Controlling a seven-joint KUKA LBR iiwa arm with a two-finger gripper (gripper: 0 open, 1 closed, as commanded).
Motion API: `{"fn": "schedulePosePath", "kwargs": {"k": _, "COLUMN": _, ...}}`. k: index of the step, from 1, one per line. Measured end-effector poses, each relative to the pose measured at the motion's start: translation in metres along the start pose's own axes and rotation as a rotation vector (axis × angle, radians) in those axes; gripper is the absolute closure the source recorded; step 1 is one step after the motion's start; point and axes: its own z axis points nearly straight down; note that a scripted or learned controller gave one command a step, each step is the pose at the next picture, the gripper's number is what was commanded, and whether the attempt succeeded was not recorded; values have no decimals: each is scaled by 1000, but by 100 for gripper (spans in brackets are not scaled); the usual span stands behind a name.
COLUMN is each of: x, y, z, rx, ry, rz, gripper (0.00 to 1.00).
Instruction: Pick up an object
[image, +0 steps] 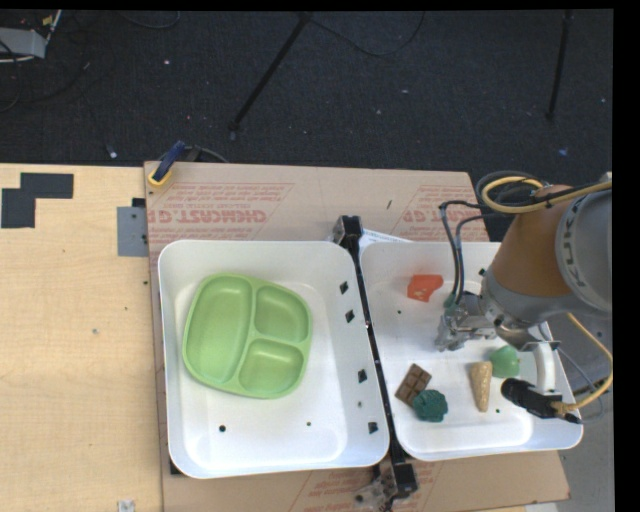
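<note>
My gripper (452, 334) hangs low over the middle of the right bin (400, 440), reaching in from the right. An orange block (424, 287) lies just up and left of it, apart from it. A tan cone (482, 385) and a light green piece (505, 359) lie to its lower right, the green piece close under the wrist. Near the bin's left front sit a brown chocolate-like block (413, 383) and a dark green lump (431, 405), touching each other. Nothing shows in the gripper.
The left bin (200, 440) holds a light green divided plate (246, 335). A black divider rail (362, 330) runs between the bins. Cardboard lies under the bins, with a wooden bench top to the left.
</note>
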Motion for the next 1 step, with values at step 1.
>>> {"fn": "schedulePosePath", "kwargs": {"k": 1, "x": 10, "y": 5, "z": -52, "rx": -4, "ry": -1, "rz": -1, "gripper": 100}}
